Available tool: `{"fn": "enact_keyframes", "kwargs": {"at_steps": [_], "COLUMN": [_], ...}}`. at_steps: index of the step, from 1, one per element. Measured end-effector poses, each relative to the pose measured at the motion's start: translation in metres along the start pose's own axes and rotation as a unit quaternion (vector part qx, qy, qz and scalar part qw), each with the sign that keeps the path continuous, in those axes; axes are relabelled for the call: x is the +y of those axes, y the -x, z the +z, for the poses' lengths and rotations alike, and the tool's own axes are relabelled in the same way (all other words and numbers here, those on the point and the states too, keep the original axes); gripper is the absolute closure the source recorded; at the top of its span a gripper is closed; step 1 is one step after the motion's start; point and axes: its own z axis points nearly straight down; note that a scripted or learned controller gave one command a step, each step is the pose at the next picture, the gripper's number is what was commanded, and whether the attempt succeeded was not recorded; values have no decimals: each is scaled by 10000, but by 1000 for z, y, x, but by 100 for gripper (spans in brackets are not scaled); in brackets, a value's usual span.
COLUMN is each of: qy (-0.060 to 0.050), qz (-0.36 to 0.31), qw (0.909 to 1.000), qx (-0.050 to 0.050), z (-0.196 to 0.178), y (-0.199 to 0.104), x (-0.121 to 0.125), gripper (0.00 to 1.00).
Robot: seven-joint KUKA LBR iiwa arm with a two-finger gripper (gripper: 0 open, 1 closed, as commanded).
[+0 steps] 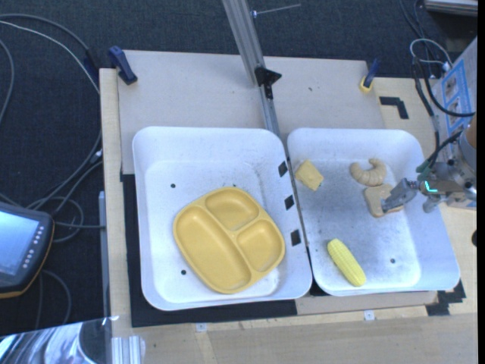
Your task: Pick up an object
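Arm enters from right edge, low over right bin [436, 268], wrist level. Gripper [395, 198] points left, fingertips dark, at tan block [377, 201]; contact likely, grasp and finger state cannot tell. Curled beige piece [369, 171] just above block. Yellow cube [308, 175] near left wall. Corn cob [346, 262], ridged, lies diagonal, front of bin. Left bin [151, 158]: yellow three-section plate [229, 238], smooth plastic.
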Motion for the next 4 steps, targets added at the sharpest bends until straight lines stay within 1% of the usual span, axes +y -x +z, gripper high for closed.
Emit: {"fn": "enact_keyframes", "kwargs": {"at_steps": [1,2,3,4], "qy": [-28,-31,-35,5], "qz": [1,6,6,1], "qw": [10000,10000,10000,10000], "qx": [8,7,10,2], "z": [47,91,144,130], "y": [-7,-3,-3,-3], "x": [6,6,4,6], "gripper": [0,0,0,100]}}
